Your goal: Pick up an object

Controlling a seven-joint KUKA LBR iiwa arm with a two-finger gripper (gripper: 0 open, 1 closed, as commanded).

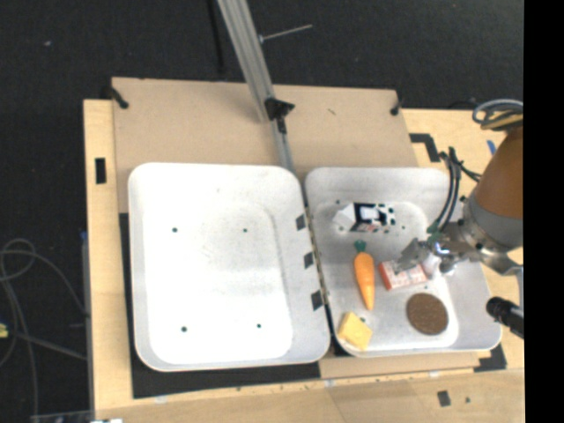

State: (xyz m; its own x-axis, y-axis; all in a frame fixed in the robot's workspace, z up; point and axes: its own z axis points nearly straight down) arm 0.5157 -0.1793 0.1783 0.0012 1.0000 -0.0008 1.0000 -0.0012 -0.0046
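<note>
At the right bin's near edge lie a yellow block and a brown disc, well apart and easy to reach. Beyond them the carrot lies beside a red-white box. The claw hovers just above that box, likely its target; I cannot tell whether it is spread or pressed together. Farthest sits a black-white packet.

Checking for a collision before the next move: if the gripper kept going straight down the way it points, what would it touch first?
Most likely the small red and white box just below the gripper; depth is hard to judge.
</note>
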